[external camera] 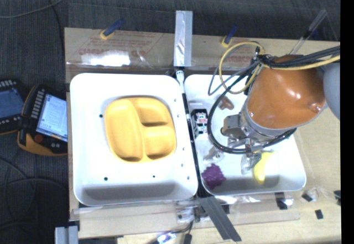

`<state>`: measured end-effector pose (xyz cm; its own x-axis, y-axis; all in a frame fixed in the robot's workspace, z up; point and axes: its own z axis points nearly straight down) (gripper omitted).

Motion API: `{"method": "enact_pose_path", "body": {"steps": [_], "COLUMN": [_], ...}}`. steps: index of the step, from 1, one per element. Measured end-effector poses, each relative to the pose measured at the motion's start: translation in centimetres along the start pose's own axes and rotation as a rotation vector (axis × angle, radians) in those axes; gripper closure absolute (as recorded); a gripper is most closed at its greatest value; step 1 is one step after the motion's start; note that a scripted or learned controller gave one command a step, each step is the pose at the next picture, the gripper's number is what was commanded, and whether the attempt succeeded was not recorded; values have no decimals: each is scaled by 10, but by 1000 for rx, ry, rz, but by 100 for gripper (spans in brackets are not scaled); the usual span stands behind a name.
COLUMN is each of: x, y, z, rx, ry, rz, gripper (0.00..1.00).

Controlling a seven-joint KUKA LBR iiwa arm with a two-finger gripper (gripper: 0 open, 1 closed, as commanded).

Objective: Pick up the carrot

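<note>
My gripper [249, 159] is low in the right bin [296, 179], under the orange wrist band [285, 99], with its tip hidden by the wrist and cables. A yellow item [260, 167] lies right beside the gripper on its right. A small brownish-orange piece [226, 103] peeks out near the bin's far side, left of the arm; I cannot tell whether it is the carrot. The arm covers most of the middle of this bin.
A purple bunch [212, 174] lies at the front left of the right bin. A small black-and-white item [199, 118] rests by the divider. The left bin [83, 182] holds a yellow divided plate [141, 128]. Yellow and black cables [238, 66] loop over the arm.
</note>
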<state>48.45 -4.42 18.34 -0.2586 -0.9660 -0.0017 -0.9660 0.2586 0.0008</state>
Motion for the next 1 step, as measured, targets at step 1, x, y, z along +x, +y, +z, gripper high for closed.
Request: {"method": "enact_pose_path", "body": {"steps": [1], "x": [-45], "y": [12], "z": [0], "rx": [1], "ry": [-2], "rz": [-178], "gripper": [0]}}
